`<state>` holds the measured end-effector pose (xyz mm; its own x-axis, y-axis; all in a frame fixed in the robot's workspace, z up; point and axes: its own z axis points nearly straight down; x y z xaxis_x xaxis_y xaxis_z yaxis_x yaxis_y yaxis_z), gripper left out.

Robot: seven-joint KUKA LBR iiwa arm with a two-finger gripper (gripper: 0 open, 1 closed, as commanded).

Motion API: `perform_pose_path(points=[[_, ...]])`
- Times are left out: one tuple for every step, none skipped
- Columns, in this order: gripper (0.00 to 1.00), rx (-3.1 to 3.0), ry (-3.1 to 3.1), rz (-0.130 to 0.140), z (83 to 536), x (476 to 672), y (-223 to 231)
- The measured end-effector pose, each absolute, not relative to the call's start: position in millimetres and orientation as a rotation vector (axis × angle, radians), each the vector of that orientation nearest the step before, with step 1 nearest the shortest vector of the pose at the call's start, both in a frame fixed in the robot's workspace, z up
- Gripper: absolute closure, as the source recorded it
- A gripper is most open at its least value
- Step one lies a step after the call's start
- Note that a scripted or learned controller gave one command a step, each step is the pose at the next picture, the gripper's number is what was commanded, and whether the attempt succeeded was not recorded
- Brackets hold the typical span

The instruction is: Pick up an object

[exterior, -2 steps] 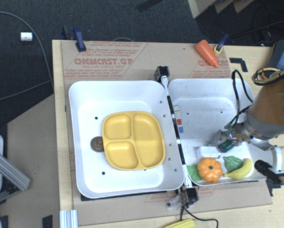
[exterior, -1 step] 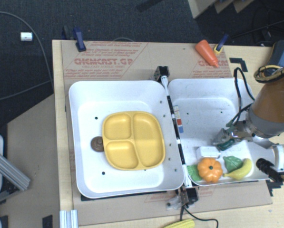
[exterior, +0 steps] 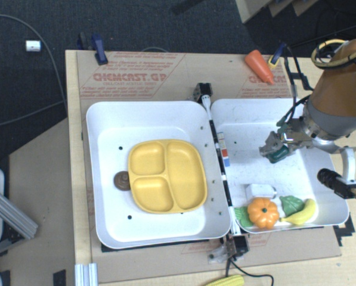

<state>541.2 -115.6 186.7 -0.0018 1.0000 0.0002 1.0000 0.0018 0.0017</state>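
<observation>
My gripper [exterior: 277, 149] hangs over the upper middle of the right bin [exterior: 243, 115], on the arm that reaches in from the right. A small dark green object [exterior: 279, 155] sits between its fingers at the tip, and the gripper is shut on it. Along the same bin's front edge lie an orange pumpkin [exterior: 263, 213], a yellow banana [exterior: 303, 213], a green leafy piece [exterior: 291, 204] and a small white item [exterior: 262, 190].
The left bin [exterior: 106, 130] holds a yellow divided plate [exterior: 166, 176] with a brown round thing [exterior: 122, 180] at its left side. An orange carrot-like object [exterior: 260, 67] lies on the cardboard behind the right bin. A black clip [exterior: 203, 91] sits between the bins.
</observation>
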Motion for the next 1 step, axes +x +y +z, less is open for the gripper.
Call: perform_pose_path(points=[[1.0, 2.219, 2.222, 0.002, 224.2, 536.4, -61.6]])
